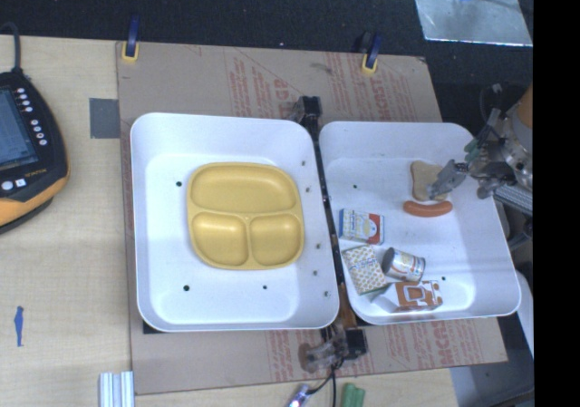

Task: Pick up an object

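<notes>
Overhead slanted view of the counter (72, 305) with two shallow white bins side by side on a brown cardboard sheet (272, 79). The left bin (154, 296) holds a yellow three-compartment plate (245, 215), lying flat near the bin's middle. The right bin (489, 242) holds the loose items. A sausage (427, 208), reddish-orange, lies flat in the upper middle of this bin; its long axis runs nearly left to right across the view, with rounded ends pointing toward the left and right walls. Just above it, and touching or nearly touching it, lies a tan flat piece (422, 177) of irregular outline. The pincer (447, 180) enters from the right edge of the right bin, its dark fingers pointing leftward and downward; its tip sits just beside the tan piece's right side and just above the right end of the sausage. Nothing is seen between the fingers, and whether they are spread or closed cannot be told from this view. Lower in the same bin lie a small carton (362, 226) with blue and white print, a patterned packet (363, 267), a small metal can (402, 263) on its side, and an orange-and-white wrapper (416, 296) near the bottom wall. A handheld control pad (23, 156) rests on the counter at the far left.
</notes>
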### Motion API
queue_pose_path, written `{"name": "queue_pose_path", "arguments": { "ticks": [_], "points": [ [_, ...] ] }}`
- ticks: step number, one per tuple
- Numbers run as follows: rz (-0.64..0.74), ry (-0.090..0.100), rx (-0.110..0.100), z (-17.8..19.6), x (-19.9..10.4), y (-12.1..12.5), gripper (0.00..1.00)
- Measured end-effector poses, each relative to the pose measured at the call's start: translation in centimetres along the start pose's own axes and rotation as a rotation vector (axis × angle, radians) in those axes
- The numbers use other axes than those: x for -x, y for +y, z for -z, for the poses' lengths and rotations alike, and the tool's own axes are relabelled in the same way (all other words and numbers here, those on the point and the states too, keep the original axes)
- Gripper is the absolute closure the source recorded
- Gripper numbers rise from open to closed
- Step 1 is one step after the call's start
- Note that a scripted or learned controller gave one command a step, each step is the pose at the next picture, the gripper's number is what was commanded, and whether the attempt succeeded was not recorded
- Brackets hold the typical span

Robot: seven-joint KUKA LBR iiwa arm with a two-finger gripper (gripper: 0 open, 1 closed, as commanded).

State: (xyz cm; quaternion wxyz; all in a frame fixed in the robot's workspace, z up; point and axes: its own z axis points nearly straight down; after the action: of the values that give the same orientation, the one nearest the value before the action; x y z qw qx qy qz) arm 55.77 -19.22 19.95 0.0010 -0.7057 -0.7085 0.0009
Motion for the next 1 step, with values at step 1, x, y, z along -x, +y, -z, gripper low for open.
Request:
{"name": "queue_pose_path", "arguments": {
  "ticks": [1],
  "points": [
    [0.003,-0.001,-0.002,-10.84,-0.82,3.38,0.0]
  ]
}}
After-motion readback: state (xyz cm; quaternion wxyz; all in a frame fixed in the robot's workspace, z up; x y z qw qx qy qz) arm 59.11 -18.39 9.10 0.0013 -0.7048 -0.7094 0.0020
